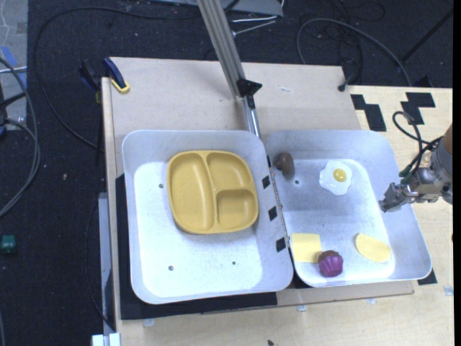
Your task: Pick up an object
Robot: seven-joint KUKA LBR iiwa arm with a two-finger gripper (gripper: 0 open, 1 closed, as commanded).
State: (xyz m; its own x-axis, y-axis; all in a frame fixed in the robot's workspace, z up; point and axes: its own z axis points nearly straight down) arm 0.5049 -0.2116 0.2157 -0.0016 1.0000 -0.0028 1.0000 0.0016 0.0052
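The right bin [374, 150] holds a fried egg toy [337, 176], a brown round piece [285, 163], a yellow square slice [305, 248], a purple lump [330, 264] and a yellow oval piece [373, 248]. My gripper [395, 197] sits at the right bin's right rim, well clear of all these pieces, with the arm reaching in from the frame's right edge. Nothing shows between its fingers.
The left bin [144, 215] bears a yellow three-compartment plate [213, 192]. A slanted metal pole [225, 42] rises from between the bins at the back. Cables lie on the dark floor around the wooden bench [180, 92].
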